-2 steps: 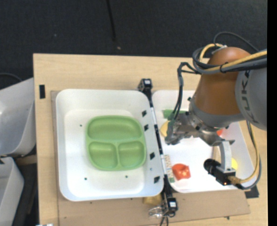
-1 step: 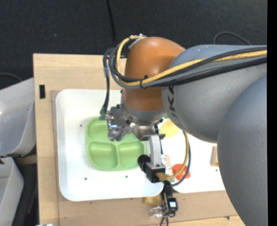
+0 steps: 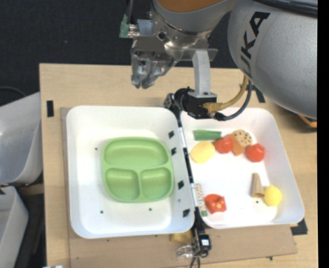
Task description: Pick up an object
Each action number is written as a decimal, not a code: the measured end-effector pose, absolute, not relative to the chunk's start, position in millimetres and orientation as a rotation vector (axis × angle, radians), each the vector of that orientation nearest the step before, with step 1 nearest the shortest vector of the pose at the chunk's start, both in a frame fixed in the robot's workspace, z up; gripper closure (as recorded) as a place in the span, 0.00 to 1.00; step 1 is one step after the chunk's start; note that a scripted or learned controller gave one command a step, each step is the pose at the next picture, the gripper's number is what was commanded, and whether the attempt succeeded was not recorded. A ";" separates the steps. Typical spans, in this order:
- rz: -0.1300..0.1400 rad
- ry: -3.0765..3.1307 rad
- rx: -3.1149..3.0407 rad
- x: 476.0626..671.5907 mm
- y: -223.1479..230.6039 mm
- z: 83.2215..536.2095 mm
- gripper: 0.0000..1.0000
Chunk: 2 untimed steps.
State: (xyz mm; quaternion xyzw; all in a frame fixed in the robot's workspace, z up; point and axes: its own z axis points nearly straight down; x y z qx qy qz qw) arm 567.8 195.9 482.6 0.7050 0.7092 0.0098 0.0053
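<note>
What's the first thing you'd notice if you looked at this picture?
The big grey robot arm with its orange band fills the top, its gripper hanging above the bench behind the bins. Next, a bright green divided plate sits in the left bin. Little toy foods, like a red tomato, dot the right bin.

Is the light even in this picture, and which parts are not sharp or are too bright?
Camera view: light is even and soft over both bins, shadows faint; the white right bin is nearly overexposed; the end effector and the arm above it look blurred; the green plate and small toys stay fairly sharp.
</note>
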 end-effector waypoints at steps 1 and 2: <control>-0.003 2.232 2.215 496.6 223.2 458.7 1.00; 0.003 2.212 2.225 500.4 139.0 485.2 1.00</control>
